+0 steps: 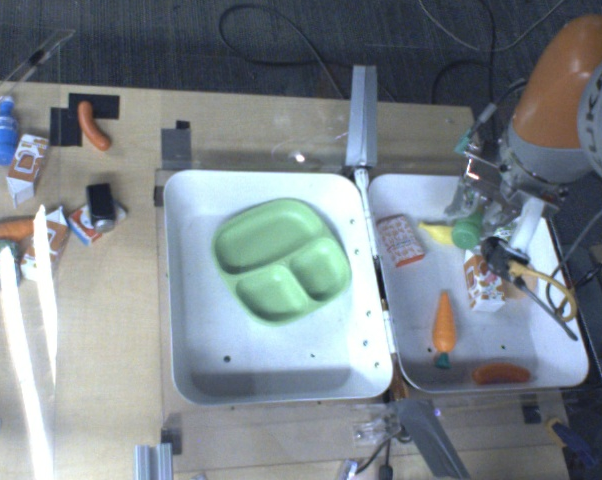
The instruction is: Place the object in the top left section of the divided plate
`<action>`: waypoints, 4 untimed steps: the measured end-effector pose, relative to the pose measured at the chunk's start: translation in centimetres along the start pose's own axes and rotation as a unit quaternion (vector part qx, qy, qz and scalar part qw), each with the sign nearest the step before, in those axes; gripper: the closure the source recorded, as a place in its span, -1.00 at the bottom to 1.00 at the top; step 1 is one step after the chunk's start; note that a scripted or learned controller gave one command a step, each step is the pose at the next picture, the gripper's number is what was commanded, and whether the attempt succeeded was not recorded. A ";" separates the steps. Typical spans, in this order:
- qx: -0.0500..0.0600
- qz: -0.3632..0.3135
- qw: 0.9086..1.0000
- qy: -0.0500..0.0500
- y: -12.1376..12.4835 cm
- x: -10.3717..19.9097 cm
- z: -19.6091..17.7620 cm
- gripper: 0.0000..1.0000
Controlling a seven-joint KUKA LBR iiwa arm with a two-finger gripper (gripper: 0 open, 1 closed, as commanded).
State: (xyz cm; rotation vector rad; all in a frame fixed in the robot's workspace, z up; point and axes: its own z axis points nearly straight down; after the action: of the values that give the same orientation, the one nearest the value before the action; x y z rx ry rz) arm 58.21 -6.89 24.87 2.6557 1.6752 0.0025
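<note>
Claw [478,220] low over right white bin [561,358] near a yellow-and-green toy (finger state unreadable). Green divided plastic plate [281,258] sits in left bin [191,348], sections bare.

green divided plate [281,260], white bins [196,368], orange carrot [442,323]

The green divided plate [281,258] lay alone in the left bin [196,368], with bare white floor on every side of it and all its sections uncovered from above. The right bin [571,368] was crowded: a small carton [399,240] near the ridge between the bins, a carrot [442,323] in the middle, a red sausage [501,374] by the near wall, another carton [484,284] beside the end effector [478,230], which stood over the far right part. Open floor remained along the right bin's near left corner.
</note>
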 end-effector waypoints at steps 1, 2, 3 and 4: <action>0.000 -0.124 0.992 0.001 -0.5 9.2 4.1 1.00; 0.000 -0.124 0.992 0.001 -0.5 9.2 4.0 -1.00; 0.000 -0.165 0.986 0.001 -6.1 18.8 7.1 -1.00; 0.001 -0.153 0.988 0.001 -16.0 21.4 14.1 -1.00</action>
State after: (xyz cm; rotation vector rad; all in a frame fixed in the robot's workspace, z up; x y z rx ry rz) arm 53.00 19.30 10.79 2.3703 2.0621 0.0032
